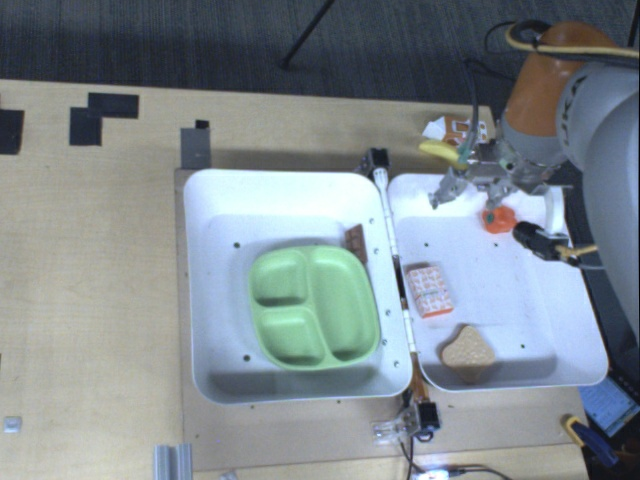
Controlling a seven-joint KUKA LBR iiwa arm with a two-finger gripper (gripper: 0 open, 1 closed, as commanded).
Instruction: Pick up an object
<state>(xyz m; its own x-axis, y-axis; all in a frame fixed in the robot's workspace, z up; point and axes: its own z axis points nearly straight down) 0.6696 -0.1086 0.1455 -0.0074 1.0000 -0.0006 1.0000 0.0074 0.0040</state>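
Gripper (462, 180) over far edge of right bin (575, 308), fingers slightly apart, nothing seen between them. Orange object (499, 218) in bin just beside gripper. Patterned packet (430, 290) mid-bin near divider; tan heart-shaped piece (467, 349) at near wall. Left bin (215, 218) holds green divided tray (313, 306); brown item (355, 238) beside tray's far corner.

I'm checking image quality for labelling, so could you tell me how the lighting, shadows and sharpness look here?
Camera view: even, soft light; faint shadows inside the left bin around the green tray; mild glare on white surfaces; overall slightly soft, the gripper and orange object blurry.
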